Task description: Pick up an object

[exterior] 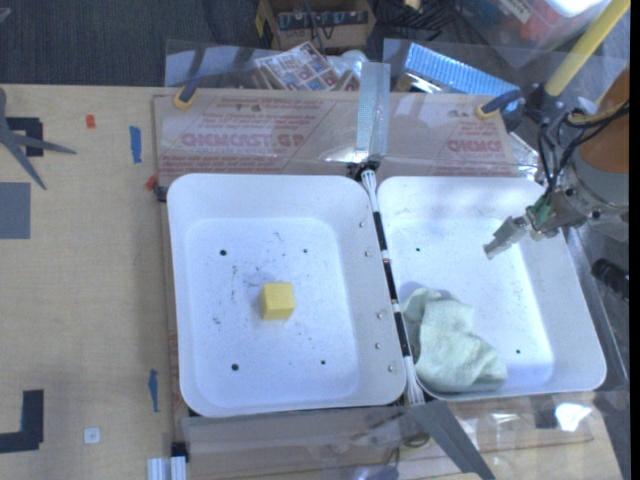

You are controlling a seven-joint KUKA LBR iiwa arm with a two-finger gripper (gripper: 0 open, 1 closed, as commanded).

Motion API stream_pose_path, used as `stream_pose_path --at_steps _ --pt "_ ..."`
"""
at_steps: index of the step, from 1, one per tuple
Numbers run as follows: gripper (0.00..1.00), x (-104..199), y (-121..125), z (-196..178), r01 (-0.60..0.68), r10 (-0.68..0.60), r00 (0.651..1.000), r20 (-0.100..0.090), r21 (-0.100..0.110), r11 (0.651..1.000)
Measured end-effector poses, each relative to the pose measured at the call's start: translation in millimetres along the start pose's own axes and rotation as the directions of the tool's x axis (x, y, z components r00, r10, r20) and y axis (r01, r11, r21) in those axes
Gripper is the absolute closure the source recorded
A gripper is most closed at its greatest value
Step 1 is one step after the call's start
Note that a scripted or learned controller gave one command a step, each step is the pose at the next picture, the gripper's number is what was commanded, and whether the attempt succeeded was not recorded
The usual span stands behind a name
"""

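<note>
A yellow block [278,301] sits near the middle of the left bin [200,218], while a crumpled pale cloth [452,346] lies in the right bin's [560,338] near-left corner. The gripper [500,240] hangs above the right bin's far side; whether it is open or closed cannot be told.

1. Left bin [186,268] and right bin [455,196], white, side by side on wood bench [80,268].
2. Clear sheet [250,133], red print, just beyond bins.
3. Blue tape [135,144], far left.
4. Yellow rod [590,38], far right, slanting.

Bins [190,208] smooth white plastic, scuffed; towel [450,343] soft pale cloth; cube [278,300] matt yellow; benchtop [80,268] light wood.
</note>
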State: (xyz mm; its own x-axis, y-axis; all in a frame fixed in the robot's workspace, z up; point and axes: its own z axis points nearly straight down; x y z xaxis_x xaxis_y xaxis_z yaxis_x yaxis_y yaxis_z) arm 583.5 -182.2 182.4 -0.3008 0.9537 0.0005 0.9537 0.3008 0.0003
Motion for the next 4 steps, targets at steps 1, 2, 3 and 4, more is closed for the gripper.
stream_pose_path --at_steps 1,2,3,4 --pt "0.00 -4 42 95 0.001 -0.001 1.000 0.006 -0.007 1.000" --pt "1.00 -6 43 82 -0.002 0.002 1.000 0.007 -0.012 1.000" --pt "1.00 -29 79 92 -0.078 0.078 0.997 0.004 -0.004 0.997" --pt "1.00 -29 81 79 -0.076 0.076 0.997 0.009 -0.010 0.997"
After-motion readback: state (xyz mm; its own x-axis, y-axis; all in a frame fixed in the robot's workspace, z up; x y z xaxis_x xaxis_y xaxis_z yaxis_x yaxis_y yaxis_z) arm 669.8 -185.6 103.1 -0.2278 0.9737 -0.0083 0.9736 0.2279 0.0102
